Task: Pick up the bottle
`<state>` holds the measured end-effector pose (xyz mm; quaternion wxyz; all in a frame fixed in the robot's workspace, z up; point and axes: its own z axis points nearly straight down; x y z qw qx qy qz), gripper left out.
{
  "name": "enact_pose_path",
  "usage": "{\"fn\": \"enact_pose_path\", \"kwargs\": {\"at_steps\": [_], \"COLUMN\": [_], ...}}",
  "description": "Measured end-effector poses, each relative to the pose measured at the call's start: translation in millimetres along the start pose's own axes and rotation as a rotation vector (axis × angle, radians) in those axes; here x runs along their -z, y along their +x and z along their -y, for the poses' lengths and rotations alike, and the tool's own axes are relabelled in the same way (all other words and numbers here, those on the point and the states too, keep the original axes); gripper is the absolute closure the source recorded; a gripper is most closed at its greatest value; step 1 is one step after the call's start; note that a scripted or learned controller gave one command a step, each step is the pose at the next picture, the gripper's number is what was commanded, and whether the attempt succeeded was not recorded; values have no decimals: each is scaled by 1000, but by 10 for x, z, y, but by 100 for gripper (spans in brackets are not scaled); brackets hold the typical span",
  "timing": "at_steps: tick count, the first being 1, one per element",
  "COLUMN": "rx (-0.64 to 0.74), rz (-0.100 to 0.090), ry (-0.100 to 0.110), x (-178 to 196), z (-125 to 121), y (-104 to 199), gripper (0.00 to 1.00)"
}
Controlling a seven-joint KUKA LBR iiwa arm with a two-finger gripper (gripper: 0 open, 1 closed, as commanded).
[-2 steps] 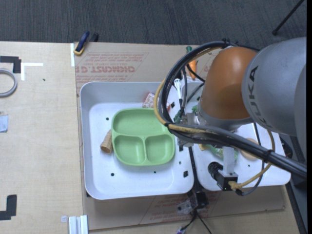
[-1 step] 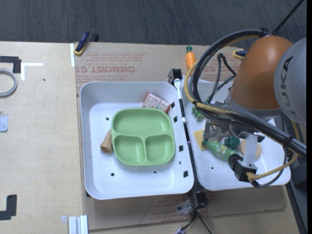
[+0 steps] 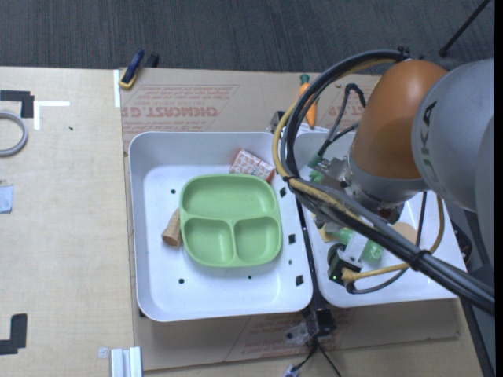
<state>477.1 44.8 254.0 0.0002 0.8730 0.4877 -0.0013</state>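
The arm (image 3: 416,132) hangs low over the right bin (image 3: 440,285), its bulk covering the gripper. The bottle (image 3: 363,249), green-capped, lies in that bin beneath the wrist. A green divided plate (image 3: 230,219) sits in the left bin (image 3: 149,234).

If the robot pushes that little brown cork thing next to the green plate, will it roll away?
Probably a bit. The cork looks round-sided and lies on the smooth left bin floor, so it may roll. It touches the green plate, which should stop it that way. It's likely light.
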Motion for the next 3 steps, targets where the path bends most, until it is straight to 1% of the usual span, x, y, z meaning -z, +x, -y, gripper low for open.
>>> {"fn": "enact_pose_path", "kwargs": {"at_steps": [1, 2, 3], "rx": [-193, -299, -380], "rz": [0, 0, 0], "ry": [1, 2, 1], "x": [239, 123, 582], "z": [-432, -162, -263], "y": [-702, -266, -427], "gripper": [100, 100, 100]}}
